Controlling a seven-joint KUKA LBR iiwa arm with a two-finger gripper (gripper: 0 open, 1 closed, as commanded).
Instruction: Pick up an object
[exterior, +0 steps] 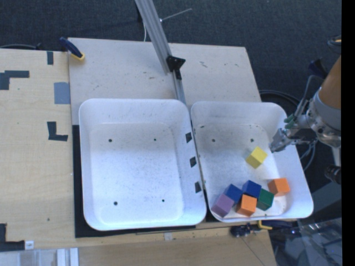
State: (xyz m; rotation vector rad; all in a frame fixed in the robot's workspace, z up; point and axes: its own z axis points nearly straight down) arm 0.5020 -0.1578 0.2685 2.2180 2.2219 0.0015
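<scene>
Bench (127, 73): pale wood top. Two shallow white bins side by side, left bin (89, 148), right bin (202, 118), rims touching at centre. Dark mat (76, 204) shows under the left bin's left and near edges. Blue-and-yellow item, possibly a clamp (72, 49), at far left corner. Grey tape patches (62, 92) left of bins.
</scene>
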